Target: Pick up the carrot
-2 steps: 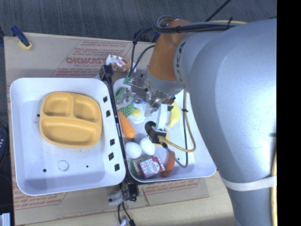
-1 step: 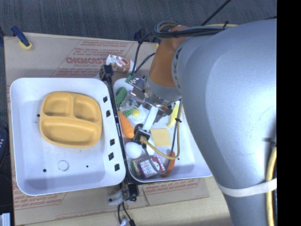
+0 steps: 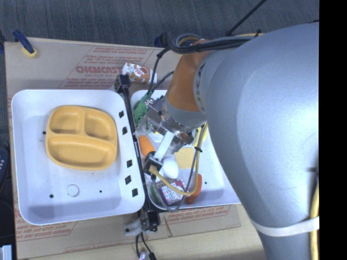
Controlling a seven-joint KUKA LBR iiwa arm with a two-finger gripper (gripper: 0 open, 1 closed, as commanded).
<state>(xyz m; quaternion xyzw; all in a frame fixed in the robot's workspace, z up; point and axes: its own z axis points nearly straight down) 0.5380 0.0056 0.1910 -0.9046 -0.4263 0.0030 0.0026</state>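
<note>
so the gripper point(image 3: 157, 164) is down low in the right bin point(image 3: 217, 191), honestly can't tell if it's got anything. the carrot point(image 3: 145, 144) is lying right next to it, against the bin's left wall, with a white egg-looking thing point(image 3: 170, 169) just beside. left bin point(image 3: 32, 199) has a yellow divided plate point(image 3: 81, 136) in it

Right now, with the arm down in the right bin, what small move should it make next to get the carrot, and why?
Probably a short shift toward the divider, then down. The gripper sits low among the clutter in the right bin, and the carrot lies just beside it against the left wall, not between the fingers.
</note>
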